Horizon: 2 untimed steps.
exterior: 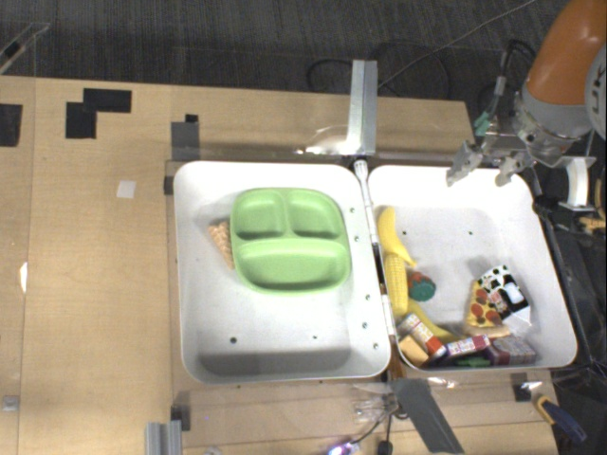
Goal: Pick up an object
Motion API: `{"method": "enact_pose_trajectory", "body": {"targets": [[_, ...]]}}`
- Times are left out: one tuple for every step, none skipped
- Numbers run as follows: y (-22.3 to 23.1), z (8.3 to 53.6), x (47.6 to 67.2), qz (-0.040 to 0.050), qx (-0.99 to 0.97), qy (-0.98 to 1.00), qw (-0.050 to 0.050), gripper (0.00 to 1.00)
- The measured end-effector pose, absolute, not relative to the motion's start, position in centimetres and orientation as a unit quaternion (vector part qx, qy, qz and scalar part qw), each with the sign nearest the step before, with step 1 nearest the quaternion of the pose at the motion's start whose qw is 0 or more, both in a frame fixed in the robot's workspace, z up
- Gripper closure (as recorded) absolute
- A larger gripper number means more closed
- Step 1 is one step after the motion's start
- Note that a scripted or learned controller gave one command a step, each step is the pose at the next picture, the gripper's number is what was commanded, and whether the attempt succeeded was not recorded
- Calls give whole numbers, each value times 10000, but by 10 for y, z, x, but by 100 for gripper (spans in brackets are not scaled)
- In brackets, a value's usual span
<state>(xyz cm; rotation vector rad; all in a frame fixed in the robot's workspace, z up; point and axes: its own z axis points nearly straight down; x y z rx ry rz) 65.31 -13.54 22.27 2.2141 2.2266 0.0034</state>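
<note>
My gripper (pixel 484 165): hanging over the far edge of the right bin (pixel 465 226), fingers spread apart with nothing between them. My arm, with its orange band (pixel 569 50), reaches in from the right.

Right bin, contents: a banana (pixel 393 246) lying along the left wall; a second yellow piece (pixel 398 290) just below it; a small teal and red item (pixel 421 287) beside that; a black-and-white patterned piece (pixel 501 287) resting against a slice of pizza (pixel 484 309) toward the near right; a cluster of small packets and boxes (pixel 455 347) along the near wall. All lie well apart from my gripper.

Left bin (pixel 275 349), contents: a green divided plate (pixel 288 238) near the middle; a tan speckled item (pixel 221 243) touching the plate's left edge, partly tucked under it.
</note>
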Motion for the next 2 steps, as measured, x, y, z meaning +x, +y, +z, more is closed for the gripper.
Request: {"method": "enact_pose_trajectory", "body": {"targets": [[-104,109,585,5,6847,7288,-3,0],[-109,89,667,-34,6402,7682,-44,0]]}}
